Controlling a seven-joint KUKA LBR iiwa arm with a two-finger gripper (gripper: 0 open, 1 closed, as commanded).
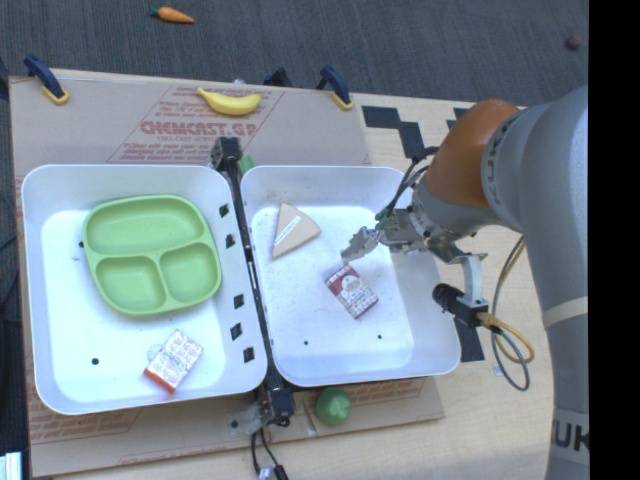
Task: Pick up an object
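In the right bin [430, 340] lie a red and white carton [351, 292] near the middle and a tan wedge-shaped piece [293, 229] toward the back left. My gripper [358, 247] hangs over the right bin, just above and behind the carton, to the right of the wedge. Its fingers [352, 252] point down-left and nothing shows between them. The left bin [40, 368] holds a green divided plate [150, 253] and a small red and white packet [173, 359].
A yellow banana [229, 99] lies on the cardboard behind the bins. A green ball [333, 405] sits at the front edge below the right bin. An orange carrot [174, 14] lies on the floor far back. Cables [505, 343] trail to the right of the bin.
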